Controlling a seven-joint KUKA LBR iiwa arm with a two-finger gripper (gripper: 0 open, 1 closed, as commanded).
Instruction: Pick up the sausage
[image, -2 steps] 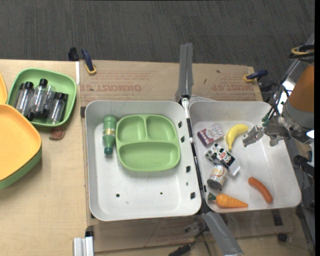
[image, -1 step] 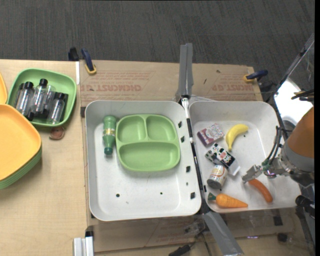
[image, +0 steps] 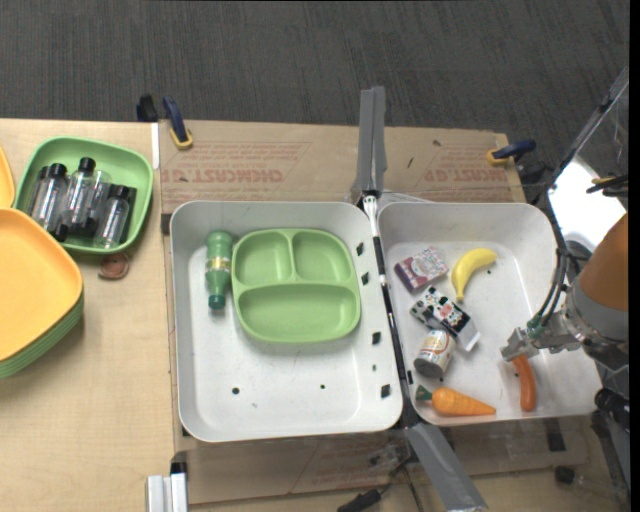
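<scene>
The sausage (image: 526, 384) is a short orange-red link lying near the front right corner of the right bin (image: 500, 215). It lies almost lengthwise toward the bin's front wall. My gripper (image: 527, 343) hangs low over the bin, just behind the sausage's far end and very close to it. The arm's grey wrist and orange band come in from the right edge. From this angle I cannot make out whether the sausage is touched.
In the right bin are a carrot (image: 463, 403), a small can (image: 434, 353), a black-and-white box (image: 443, 312), a purple packet (image: 421, 268) and a banana (image: 472, 268). The left bin (image: 280, 390) holds a green divided plate (image: 295, 285) and a green bottle (image: 217, 268).
</scene>
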